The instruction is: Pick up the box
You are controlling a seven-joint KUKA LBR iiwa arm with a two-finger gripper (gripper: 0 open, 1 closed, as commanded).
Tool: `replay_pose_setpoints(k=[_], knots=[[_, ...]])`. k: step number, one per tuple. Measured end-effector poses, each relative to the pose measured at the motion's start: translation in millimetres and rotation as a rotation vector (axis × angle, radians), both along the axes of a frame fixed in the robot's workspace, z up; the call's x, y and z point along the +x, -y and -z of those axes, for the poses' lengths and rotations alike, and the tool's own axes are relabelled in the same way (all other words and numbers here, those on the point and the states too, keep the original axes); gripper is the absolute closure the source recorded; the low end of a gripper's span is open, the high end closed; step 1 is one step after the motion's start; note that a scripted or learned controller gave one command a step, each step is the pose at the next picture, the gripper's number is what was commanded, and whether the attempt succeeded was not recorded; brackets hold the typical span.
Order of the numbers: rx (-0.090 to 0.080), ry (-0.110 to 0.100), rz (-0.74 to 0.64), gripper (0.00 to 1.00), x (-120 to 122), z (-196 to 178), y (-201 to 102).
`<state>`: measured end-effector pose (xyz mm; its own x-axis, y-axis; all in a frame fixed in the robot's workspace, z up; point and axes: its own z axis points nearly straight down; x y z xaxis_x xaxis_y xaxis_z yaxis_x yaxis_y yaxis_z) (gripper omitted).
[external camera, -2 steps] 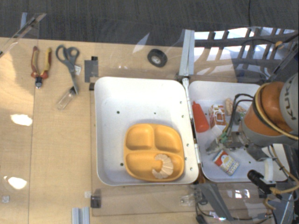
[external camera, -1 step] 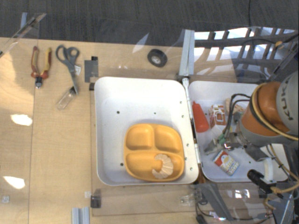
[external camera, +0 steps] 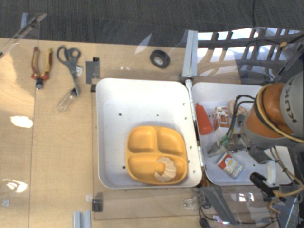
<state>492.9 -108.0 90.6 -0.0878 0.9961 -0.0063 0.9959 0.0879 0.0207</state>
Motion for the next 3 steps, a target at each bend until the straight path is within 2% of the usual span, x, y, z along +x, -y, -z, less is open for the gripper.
replay_pose_setpoints(k=[2, 3], knots=[[0.002, 0.001, 0.093, 0.00, 0.2, 0.0, -2.1], [0.004, -0.002, 0.052, 0.00, 0.0, 0.0, 14.3]])
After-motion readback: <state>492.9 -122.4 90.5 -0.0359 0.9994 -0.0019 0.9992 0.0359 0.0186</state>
